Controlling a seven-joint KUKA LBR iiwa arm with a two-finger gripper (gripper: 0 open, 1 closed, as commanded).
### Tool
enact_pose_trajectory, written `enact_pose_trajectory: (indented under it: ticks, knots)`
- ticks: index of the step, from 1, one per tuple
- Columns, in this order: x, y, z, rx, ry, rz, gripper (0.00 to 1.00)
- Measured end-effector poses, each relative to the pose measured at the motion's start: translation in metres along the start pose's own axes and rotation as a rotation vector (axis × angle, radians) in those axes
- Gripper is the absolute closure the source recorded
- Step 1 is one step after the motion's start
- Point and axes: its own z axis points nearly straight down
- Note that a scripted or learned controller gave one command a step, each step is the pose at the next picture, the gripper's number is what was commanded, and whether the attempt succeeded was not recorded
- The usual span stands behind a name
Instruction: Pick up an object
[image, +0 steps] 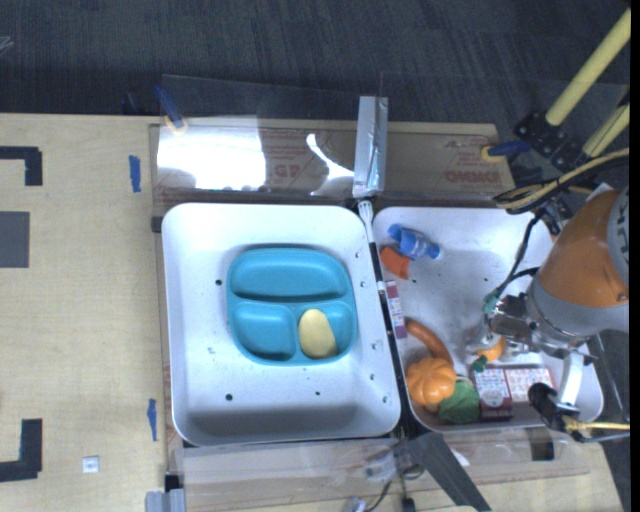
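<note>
The right bin (450, 235) holds several toys. A blue bottle (413, 243) and a small orange piece (394, 263) lie at its back left. An orange carrot-like piece (428, 338), a small pumpkin (431, 382), a green leafy toy (461, 401) and a red-and-white box (510, 386) crowd its front. My gripper (495, 345) hangs low over the bin's front right, just above the box and right of the carrot-like piece. A small orange bit shows right beside it. The wrist hides the tips.
The left bin (190, 300) bears a blue divided tray (280, 285) with a yellow egg-shaped object (317, 333) in its front right compartment. The grey arm with its orange band (590, 265) covers the right bin's right side. Cables run behind it.
</note>
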Motion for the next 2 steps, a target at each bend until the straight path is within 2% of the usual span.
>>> enact_pose_trajectory:
  ticks: [1,2]
  knots:
    - [0.017,0.003,-0.066,0.0,0.0,0.082,1.0]
    - [0.078,0.017,-0.085,0.001,0.0,-0.064,1.0]
